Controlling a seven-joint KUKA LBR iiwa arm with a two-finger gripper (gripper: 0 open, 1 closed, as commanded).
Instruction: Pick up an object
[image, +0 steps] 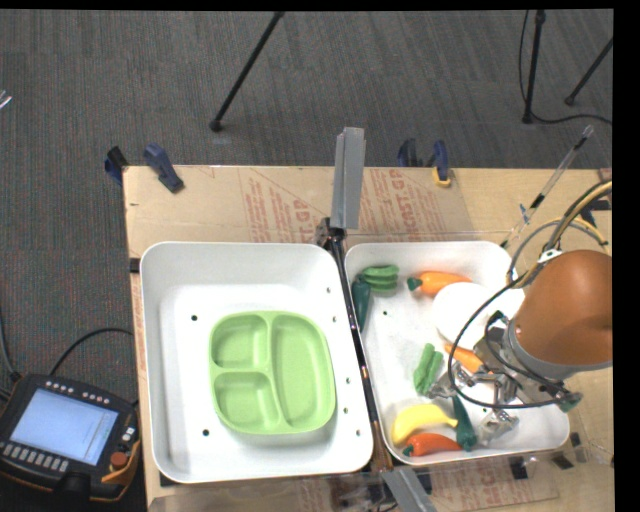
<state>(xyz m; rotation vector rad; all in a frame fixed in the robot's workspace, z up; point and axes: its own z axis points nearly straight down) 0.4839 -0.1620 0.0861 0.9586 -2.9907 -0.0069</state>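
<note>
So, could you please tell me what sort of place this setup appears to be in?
Most likely a robotics lab or test cell, not a kitchen. Two white bins are fixed to a cardboard-covered bench held by clamps, tripod legs stand on grey carpet, and a teach pendant lies beside the bench.

Single fixed camera, mounted high above table (250, 195), looking down at slant. Far table edge toward frame top, near edge at bottom. Moderate distance: both white bins fit whole, left bin (160, 300) near centre, right bin (400, 250) right of centre. Grey carpet floor (120, 80) fills upper third beyond table; tripod legs (245, 70) stand there. Arm (565, 310) enters from frame right, close under lens, looms large over right bin's near corner. Handheld control pendant (65, 430) at lower left, off table.
</note>
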